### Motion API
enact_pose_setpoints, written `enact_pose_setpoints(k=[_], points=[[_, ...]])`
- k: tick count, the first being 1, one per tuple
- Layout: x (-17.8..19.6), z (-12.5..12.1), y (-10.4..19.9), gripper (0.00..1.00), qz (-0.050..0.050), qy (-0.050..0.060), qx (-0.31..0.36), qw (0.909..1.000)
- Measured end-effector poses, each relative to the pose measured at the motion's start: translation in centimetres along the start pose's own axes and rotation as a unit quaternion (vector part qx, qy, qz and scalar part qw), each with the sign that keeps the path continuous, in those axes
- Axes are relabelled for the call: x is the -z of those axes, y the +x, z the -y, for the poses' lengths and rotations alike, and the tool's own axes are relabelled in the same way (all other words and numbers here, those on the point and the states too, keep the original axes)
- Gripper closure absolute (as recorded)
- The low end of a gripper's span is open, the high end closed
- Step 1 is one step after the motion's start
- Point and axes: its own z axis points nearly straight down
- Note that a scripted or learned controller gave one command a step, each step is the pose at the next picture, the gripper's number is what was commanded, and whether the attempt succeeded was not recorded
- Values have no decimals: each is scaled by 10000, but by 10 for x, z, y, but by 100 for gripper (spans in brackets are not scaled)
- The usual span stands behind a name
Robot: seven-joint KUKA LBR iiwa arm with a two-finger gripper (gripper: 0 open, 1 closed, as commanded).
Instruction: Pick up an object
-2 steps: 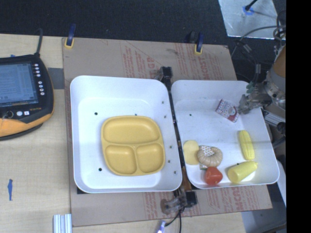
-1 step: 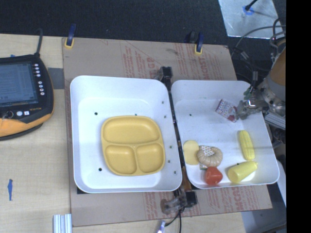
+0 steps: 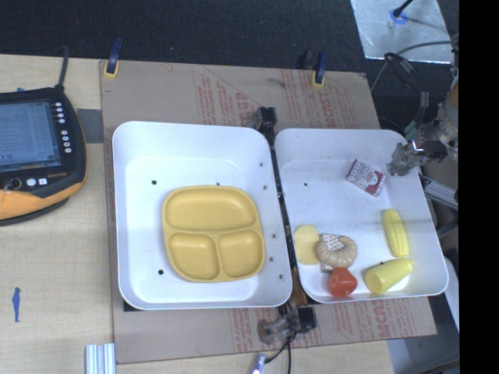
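Gripper (image 3: 405,159) is sitting at the right rim of the right bin (image 3: 312,142), with nothing visibly between its tips; pickup is not yet made.

Whether the tool is set wide or narrow cannot be told at this size. Candidate items are lying in the right bin: a small red-and-white packet (image 3: 365,177) is resting nearest the gripper, just to its left and apart from it; a corn cob (image 3: 395,232) is lying mid-right; a yellow block (image 3: 388,275), a red tomato (image 3: 341,283), a frosted doughnut (image 3: 336,249) and a pale yellow piece (image 3: 306,245) are clustering along the lower edge. A yellow divided plate (image 3: 212,232) is occupying the left bin (image 3: 136,154). Judging from this, selection, descent, closing and lifting are all remaining.
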Motion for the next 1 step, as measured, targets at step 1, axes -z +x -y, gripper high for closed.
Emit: enact_pose_setpoints(k=[1], points=[[-30,-2,6,100,3,17,11,10000]])
